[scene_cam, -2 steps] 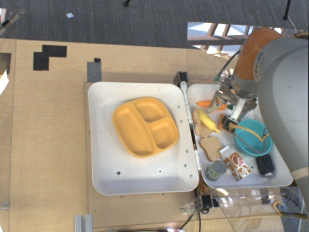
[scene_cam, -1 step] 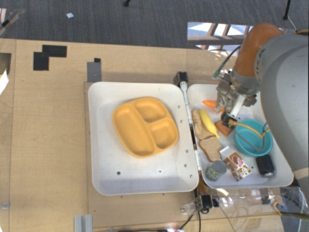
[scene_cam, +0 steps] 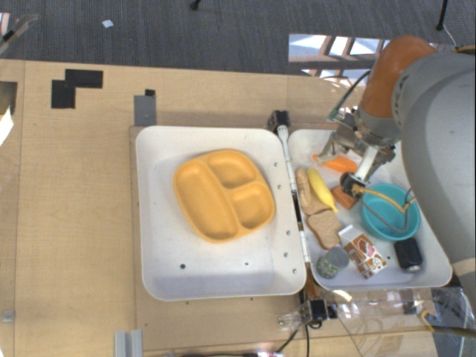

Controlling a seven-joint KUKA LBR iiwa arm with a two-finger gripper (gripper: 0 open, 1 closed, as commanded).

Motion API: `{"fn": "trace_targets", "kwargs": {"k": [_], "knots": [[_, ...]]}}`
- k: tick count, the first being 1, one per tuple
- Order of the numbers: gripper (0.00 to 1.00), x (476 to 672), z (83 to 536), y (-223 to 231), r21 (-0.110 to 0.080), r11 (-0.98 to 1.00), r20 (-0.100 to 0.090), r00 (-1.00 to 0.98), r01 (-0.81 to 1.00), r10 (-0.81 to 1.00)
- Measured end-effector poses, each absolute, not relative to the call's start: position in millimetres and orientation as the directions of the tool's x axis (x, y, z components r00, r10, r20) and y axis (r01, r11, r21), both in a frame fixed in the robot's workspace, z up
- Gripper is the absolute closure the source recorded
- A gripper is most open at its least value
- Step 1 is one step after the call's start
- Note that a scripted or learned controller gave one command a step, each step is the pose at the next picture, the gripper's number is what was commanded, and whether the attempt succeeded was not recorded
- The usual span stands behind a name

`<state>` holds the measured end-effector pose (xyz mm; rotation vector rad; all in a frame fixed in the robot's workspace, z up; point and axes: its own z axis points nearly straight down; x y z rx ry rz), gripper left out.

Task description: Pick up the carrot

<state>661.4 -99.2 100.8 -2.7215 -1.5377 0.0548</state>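
The carrot [scene_cam: 336, 163] is a small orange piece lying at the far end of the right bin [scene_cam: 428, 274], its thin tip pointing left. My gripper [scene_cam: 351, 146] hangs right over the carrot's right end, reaching in from the right under the orange wrist band. The gripper body covers part of the carrot, and I cannot make out whether it touches it.
Beside the carrot lie a banana [scene_cam: 321, 188], a long bread roll [scene_cam: 303, 190], a bread slice [scene_cam: 324, 228], a brown-orange piece [scene_cam: 343, 197], a teal bowl [scene_cam: 390, 211], a grey can [scene_cam: 332, 262], a small carton [scene_cam: 364, 253] and a black object [scene_cam: 407, 253]. A yellow divided plate [scene_cam: 223, 193] sits in the left bin [scene_cam: 160, 274].
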Motion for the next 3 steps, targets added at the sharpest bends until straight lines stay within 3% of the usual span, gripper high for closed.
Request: {"fn": "trace_targets", "kwargs": {"k": [1,2,3], "knots": [[0.0,643.4,85.4,-114.7,0.001,-0.655,0.002,0.655,0.756,0.756],[1.0,646.7,98.5,-112.4,0.007,-0.648,0.006,0.648,0.762,0.762],[0.0,646.4,98.1,-112.4,0.006,-0.647,0.005,0.647,0.762,0.762]]}}
